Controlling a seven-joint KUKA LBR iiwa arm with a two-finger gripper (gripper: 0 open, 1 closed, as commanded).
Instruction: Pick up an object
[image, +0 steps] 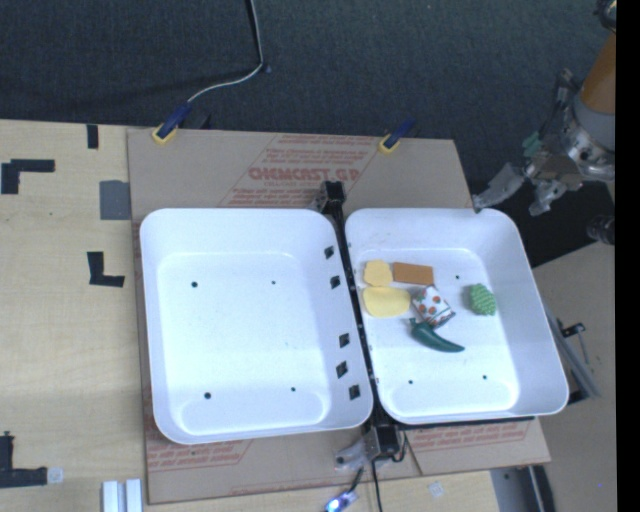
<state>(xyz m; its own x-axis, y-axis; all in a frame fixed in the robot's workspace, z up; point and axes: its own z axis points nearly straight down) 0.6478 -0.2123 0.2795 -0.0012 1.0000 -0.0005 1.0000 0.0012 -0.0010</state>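
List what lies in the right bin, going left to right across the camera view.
Two yellow pieces stacked at the same spot, orange-brown block, red-and-white toy, green knobbly ball. The dark green pepper spans beneath the toy, so it is left out of the order.

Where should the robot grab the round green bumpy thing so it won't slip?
Probably across the middle of the green bumpy thing, coming straight down from above. It looks small and roundish, and it sits apart from the other toys in the right bin, so bare floor around it leaves room for the gripper.
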